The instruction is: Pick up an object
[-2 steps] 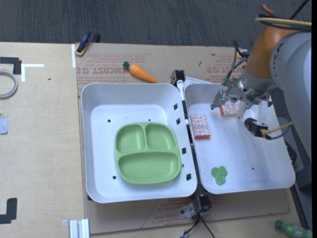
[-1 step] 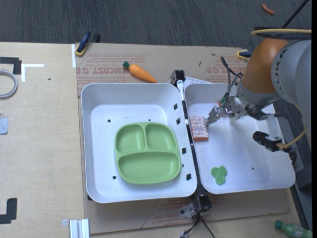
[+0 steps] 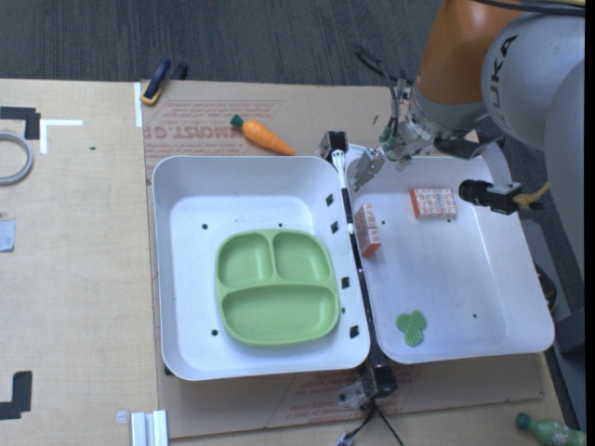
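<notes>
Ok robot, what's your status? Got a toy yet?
Gripper at right bin's back-left corner, nothing seen held. Nearest: orange-white box by the divider. Patterned box and green toy apart.

I see dark grey carpet along twelve o'clock. Below it my tan bench spreads toward nine, black tape marks at seven, cardboard sheet near eleven.

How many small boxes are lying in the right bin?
2: one box by the bin's left wall, the other box farther right near the back. The arm may hide more.
</notes>
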`<action>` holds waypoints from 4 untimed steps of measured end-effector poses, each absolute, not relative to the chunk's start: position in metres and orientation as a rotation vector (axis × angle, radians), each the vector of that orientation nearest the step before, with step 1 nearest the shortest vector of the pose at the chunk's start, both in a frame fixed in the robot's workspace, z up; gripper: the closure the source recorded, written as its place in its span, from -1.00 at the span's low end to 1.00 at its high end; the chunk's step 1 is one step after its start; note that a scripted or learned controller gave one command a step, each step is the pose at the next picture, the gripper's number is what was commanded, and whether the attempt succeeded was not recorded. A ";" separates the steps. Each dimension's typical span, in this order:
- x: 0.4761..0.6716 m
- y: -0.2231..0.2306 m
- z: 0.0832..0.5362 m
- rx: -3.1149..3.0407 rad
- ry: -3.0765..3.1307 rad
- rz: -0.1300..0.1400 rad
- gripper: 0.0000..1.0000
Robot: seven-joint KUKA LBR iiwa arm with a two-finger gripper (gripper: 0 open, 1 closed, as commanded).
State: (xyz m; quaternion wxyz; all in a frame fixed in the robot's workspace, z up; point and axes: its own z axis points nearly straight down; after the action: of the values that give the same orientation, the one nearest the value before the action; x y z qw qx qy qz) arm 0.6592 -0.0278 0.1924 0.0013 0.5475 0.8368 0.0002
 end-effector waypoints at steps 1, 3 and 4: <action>0.632 -0.107 0.176 1.786 2.584 -0.001 -1.00; 0.645 -0.098 0.093 1.693 2.643 0.001 -1.00; 0.623 -0.109 0.093 1.611 2.696 0.000 -1.00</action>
State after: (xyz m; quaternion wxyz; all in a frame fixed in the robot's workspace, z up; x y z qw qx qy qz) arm 0.6231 -0.1088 0.0930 0.0004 0.5130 0.8584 0.0000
